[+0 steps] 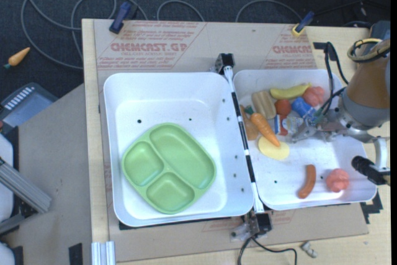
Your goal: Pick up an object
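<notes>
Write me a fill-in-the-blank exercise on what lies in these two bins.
1. The green divided plate lies in the ___ bin.
2. That plate has ___ compartments.
3. The sausage lies in the right bin beside a ___ lump of toy food.
4. The gripper reaches into the ___ bin, near the carrot.

Missing words: left; three; pink; right

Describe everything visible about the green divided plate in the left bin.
The green divided plate is pale green, looks like matte plastic, and has a rounded-rectangle outline with raised ridges splitting it into three compartments, none holding anything. It lies flat, turned at a slant, on the floor of the left bin, toward the bin's near side. It touches the bin's floor alone.
</notes>
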`<state>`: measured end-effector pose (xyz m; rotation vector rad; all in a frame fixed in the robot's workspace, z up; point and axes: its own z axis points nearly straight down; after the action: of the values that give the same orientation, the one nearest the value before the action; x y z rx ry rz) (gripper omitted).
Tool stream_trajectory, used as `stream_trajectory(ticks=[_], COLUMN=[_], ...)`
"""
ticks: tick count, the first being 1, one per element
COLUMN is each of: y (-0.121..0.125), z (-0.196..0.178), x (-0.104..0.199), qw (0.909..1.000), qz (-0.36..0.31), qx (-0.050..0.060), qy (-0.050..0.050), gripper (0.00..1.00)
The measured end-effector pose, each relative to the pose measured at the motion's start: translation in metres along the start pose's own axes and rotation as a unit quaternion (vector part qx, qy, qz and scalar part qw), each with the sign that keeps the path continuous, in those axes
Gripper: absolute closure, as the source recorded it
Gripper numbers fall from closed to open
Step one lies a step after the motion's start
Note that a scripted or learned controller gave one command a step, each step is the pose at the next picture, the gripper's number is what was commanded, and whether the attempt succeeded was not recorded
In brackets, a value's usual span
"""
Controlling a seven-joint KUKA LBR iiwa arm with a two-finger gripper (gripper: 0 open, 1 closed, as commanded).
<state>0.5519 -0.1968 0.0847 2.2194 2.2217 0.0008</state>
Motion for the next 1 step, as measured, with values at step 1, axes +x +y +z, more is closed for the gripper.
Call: stream_trajectory(ticks=[1], y=[0.0521], z=[0.0001], x=[0.0507], qw=[1.0], qz=[-0.001], qx=[0.0], qy=[0.0], gripper=[0.0])
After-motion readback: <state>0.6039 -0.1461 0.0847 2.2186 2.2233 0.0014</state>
